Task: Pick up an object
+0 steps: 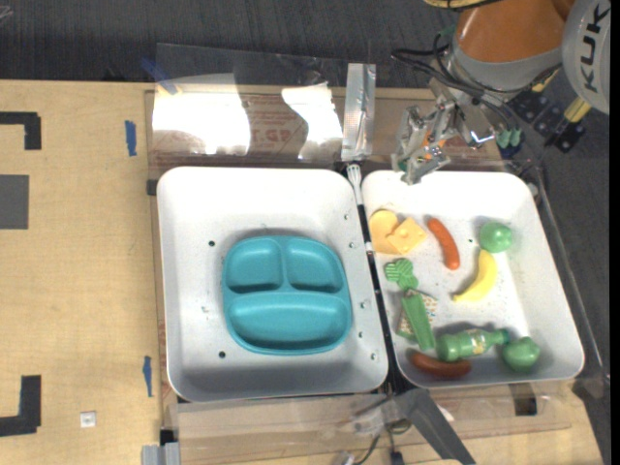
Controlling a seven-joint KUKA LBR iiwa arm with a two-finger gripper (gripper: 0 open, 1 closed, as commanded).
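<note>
While the fingers (pixel 418 168) hang unreadable above, a curved yellow banana (pixel 479 277) lies in the right bin (pixel 554 289).

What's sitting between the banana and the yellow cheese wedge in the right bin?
In the camera view, a small orange-red sausage lies between the banana and the cheese wedge, touching neither.
</note>
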